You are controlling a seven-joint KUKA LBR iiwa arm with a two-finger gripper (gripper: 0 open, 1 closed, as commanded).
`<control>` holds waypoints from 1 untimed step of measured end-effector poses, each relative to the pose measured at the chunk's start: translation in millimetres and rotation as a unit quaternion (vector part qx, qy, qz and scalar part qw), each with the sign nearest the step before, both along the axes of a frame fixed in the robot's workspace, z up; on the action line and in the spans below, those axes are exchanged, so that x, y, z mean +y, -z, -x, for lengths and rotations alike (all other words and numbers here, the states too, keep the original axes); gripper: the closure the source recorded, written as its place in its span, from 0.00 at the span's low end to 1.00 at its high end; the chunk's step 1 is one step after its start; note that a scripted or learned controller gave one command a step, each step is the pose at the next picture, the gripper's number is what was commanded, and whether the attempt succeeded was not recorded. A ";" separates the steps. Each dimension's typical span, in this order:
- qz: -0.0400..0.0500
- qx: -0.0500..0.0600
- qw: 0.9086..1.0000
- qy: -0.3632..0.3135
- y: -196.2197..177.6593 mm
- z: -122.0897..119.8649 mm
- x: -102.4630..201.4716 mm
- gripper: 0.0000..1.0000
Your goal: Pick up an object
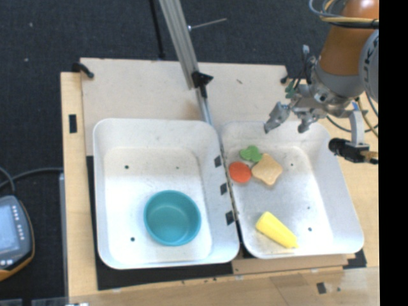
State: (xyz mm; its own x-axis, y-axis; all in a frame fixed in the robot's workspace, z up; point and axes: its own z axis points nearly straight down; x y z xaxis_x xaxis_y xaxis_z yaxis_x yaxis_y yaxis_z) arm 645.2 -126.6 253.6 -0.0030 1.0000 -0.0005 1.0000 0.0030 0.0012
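My gripper (288, 121) hangs above the far edge of the right bin (331, 196), its two fingers spread open with nothing between them. Below and to its left in that bin lie a green leafy piece (250, 153), a round red-orange piece (240, 172) and a tan toast-shaped piece (267, 169), all close together. A yellow corn-like piece (275, 229) lies nearer the bin's front. A teal bowl (172, 217) stands in the left bin (115, 171).
A slanted metal pole (182, 40) runs from the top of the view down to the wall between the two bins. A grey handheld unit (13, 234) sits off the bench at the far left.
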 end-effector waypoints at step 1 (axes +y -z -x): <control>0.000 0.000 1.000 0.000 0.0 0.0 -0.1 0.00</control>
